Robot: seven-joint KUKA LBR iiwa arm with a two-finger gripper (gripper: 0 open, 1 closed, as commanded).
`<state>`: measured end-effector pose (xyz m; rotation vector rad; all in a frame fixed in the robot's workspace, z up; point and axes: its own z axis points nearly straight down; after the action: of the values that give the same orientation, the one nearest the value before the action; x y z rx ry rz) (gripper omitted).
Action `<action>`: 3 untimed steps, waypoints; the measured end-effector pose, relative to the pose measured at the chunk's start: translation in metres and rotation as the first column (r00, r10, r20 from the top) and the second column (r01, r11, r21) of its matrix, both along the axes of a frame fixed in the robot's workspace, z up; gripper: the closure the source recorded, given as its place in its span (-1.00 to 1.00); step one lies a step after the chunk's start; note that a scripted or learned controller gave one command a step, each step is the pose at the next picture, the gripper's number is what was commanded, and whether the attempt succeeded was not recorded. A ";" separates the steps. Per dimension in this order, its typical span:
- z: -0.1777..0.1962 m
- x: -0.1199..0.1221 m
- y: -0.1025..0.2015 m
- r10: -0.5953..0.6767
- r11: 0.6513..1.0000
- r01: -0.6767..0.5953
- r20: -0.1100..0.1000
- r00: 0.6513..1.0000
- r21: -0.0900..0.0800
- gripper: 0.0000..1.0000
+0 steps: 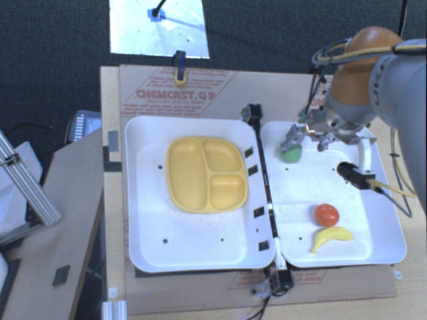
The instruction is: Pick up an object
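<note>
Gripper (293, 141) sits low over a green object (291, 154) at the right bin's (387, 245) far left. Tomato (326, 214) and banana (331, 237) lie near. Yellow divided tray (205, 174) occupies the left bin (143, 245).

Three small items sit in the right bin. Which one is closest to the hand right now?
The green one, at the bin's far left corner, right beneath the hand. The red tomato and yellow banana lie together near the front, well away.
</note>
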<state>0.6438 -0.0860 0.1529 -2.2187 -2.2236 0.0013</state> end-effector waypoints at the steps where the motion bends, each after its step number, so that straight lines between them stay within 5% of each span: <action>1: -0.060 0.005 -0.005 -0.001 1.000 0.001 -0.001 1.000 0.000 -1.00; 2: -0.068 0.006 -0.004 -0.001 1.000 0.001 0.002 1.000 0.000 -1.00; 3: -0.057 0.007 -0.004 -0.002 1.000 0.002 0.004 1.000 0.000 1.00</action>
<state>0.6504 -0.0905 0.0963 -2.2229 -2.2231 -0.0024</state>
